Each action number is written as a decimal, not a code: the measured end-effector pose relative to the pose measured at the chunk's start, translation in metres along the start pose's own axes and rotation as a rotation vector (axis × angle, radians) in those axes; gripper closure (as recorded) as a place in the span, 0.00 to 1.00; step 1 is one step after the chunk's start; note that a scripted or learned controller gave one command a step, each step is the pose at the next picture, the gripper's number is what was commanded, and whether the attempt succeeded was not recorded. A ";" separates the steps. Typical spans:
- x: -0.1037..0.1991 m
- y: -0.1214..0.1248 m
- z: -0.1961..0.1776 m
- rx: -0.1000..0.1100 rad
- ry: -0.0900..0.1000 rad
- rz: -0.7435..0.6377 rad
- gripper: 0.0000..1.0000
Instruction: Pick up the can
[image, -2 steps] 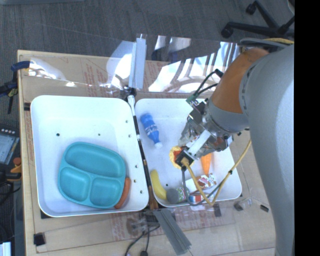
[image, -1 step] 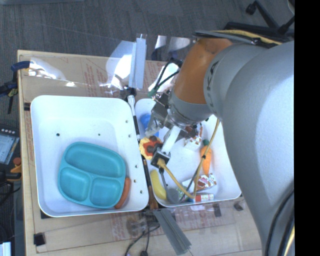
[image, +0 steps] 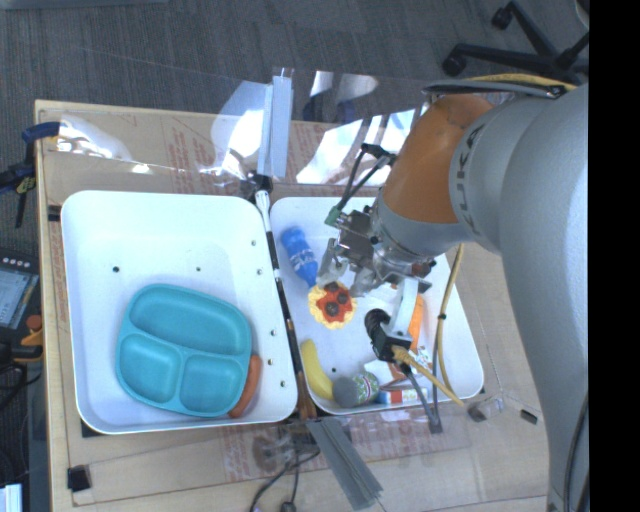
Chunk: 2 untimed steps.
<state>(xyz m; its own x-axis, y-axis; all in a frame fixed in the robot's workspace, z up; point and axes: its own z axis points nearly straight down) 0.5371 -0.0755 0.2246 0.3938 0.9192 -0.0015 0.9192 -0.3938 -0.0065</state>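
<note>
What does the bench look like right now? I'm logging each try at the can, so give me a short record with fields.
left bin: holds a teal divided plate with an orange-brown item at its right edge
right bin: blue can lying near the top left, yellow-orange flower-like toy, banana, grey round item, orange stick
arm: reaches in over the right bin
tool: above the right bin, just right of the can
can status: lying in the bin, not lifted
</note>
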 end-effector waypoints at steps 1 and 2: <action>-0.032 -0.034 0.135 -0.001 0.002 -0.112 1.00; 0.042 -0.020 0.034 -0.001 0.001 0.306 1.00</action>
